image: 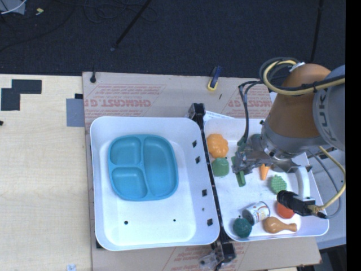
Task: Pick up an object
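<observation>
A robotics lab, by every sign. The counter (39, 179) is bare plywood with a printed cardboard sheet (141, 97) laid over it, and two white bins (104, 219) are joined by black clips (197, 113). Loose cables (67, 7) trail over dark carpet at 12 o'clock. At 3 o'clock a grey and orange arm (302, 109) with bundled wiring hangs over toy food (217, 145) in the right bin. Black tape marks (20, 92) sit at 9 o'clock.
</observation>
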`<state>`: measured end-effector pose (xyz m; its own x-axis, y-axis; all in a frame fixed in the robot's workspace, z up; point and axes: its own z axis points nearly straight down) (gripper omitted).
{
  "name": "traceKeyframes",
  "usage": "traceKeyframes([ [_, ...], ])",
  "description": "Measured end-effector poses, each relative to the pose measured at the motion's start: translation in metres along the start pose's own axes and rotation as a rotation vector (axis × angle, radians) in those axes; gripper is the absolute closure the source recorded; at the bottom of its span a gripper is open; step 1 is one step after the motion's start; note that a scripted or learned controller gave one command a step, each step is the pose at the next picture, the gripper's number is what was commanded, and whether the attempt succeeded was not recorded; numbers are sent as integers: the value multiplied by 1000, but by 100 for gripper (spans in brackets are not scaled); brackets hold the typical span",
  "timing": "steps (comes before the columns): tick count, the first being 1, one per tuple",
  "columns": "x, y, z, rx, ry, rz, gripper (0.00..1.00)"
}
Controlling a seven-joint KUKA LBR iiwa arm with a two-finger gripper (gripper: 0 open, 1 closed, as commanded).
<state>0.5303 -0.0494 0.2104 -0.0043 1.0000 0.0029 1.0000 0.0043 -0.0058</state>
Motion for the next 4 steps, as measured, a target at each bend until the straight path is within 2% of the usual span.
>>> traceKeyframes([
  [1,56,-6,3,0,0,-1,100],
  [2,99,-19,-3,0,0,0,100],
  [3,123,-25,-27,-3,-2,1,100],
  [4,118,-33,-20,0,-3,5,100],
])
